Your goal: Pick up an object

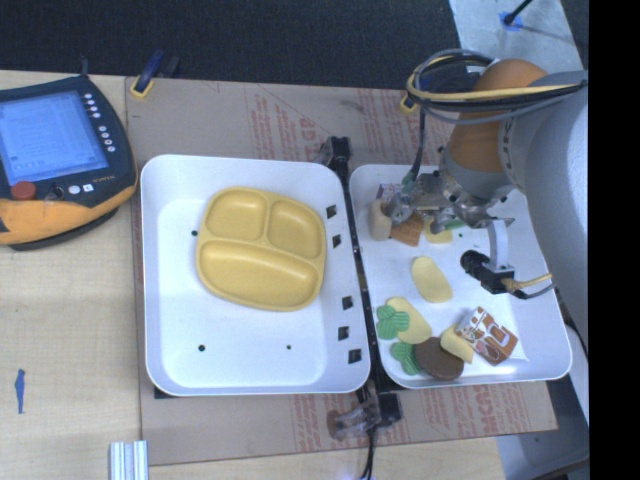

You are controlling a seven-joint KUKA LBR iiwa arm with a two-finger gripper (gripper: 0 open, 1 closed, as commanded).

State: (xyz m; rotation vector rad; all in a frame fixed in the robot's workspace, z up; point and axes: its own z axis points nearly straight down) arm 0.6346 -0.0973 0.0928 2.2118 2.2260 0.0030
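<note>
at the far left of the worktop sits a control pendant with a lit blue screen and an orange underside. a small blue mark lies on the wood below it. next comes the left bin, white and shallow, holding a yellow divided tray with three compartments, set toward the bin's upper middle. a row of black clips runs down the seam where the two bins meet.

the right bin carries the small objects. near its upper left corner lie a tan piece and an orange-brown piece, close together. a pale yellow oval piece lies alone in the middle. lower down, a green ridged piece touches a yellow piece, and below them a dark brown round piece sits by the bin's near edge. just right of it lies a brown and white patterned packet.

the grey arm with its orange band reaches in from the right, and the hand hangs low over the upper part of the right bin, right by the tan and orange-brown pieces. whether it is open or closed, i cannot tell.
</note>
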